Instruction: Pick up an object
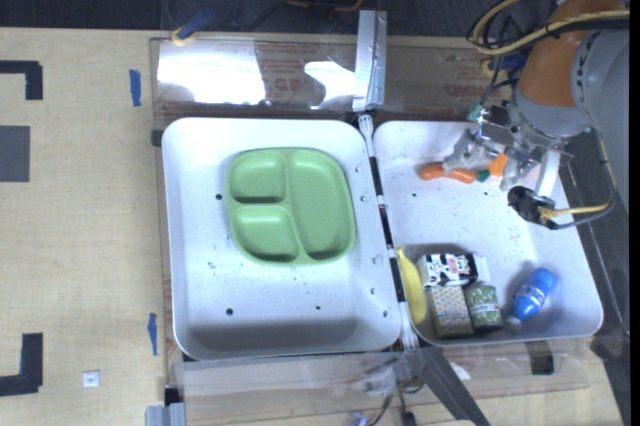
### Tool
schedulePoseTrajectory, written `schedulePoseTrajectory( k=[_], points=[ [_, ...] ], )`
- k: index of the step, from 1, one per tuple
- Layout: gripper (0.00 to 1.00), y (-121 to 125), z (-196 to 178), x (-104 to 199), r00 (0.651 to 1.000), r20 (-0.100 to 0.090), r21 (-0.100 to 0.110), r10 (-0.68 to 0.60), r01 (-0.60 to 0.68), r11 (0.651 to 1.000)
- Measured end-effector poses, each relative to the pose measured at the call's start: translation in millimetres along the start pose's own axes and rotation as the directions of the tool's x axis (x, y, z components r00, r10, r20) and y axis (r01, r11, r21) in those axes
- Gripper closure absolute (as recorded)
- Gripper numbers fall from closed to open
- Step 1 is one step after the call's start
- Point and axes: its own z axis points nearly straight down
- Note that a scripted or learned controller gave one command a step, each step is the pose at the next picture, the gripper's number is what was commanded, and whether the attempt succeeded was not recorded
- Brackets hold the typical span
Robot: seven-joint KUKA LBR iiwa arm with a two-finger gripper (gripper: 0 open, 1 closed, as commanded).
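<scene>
An orange carrot-shaped toy (445, 173) lies near the back of the right bin (570, 254). My gripper (482, 157) hangs low over the toy's right end, at or just above it. The grey arm with its orange band (560, 64) comes in from the right behind it. Whether the gripper touches the toy is hidden by the wrist. At the front of the same bin are a yellow banana (410, 284), a black-and-white box (450, 268), a tan packet (450, 310), a green can (484, 306) and a blue bottle (532, 293).
The left bin (190, 264) holds a green divided plate (292, 204). A raised divider (378, 204) separates the two bins. A clear panel (260, 64) stands behind the left bin. Cables (555, 209) hang off the wrist over the right bin.
</scene>
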Motion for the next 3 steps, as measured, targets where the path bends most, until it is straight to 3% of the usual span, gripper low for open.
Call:
schedulePoseTrajectory(
  k=[1,2,3],
  points=[
    [0.0,7.7,33.4,59.2,0.999,0.001,-0.003,-0.053,0.053,0.999],
    [1.0,9.0,21.4,60.2,0.998,0.002,-0.008,-0.057,0.057,0.998],
    [0.0,8.9,21.5,60.3,0.998,0.002,-0.008,-0.057,0.057,0.998]
  ],
)
